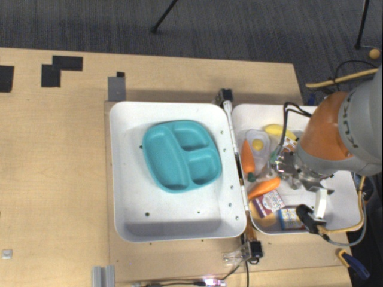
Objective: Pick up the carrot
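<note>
An orange carrot [247, 155] lies lengthwise along the left wall of the right bin [350, 187], with a greenish end pointing toward the front. A second orange, tapered piece [264, 188] lies slanted just in front of it. My gripper [283, 167] hangs low over the middle of the right bin, under the grey wrist and orange band [320, 133]. It sits just right of the carrot and right above the slanted orange piece. The wrist hides what lies beneath it.
The left bin [128, 160] holds a teal divided plate [179, 154]. In the right bin are a yellow item [273, 129], a clear cup with a yellow spot [258, 143], a snack packet [270, 203] and a small can [289, 217]. Cables [323, 232] trail at the front right.
</note>
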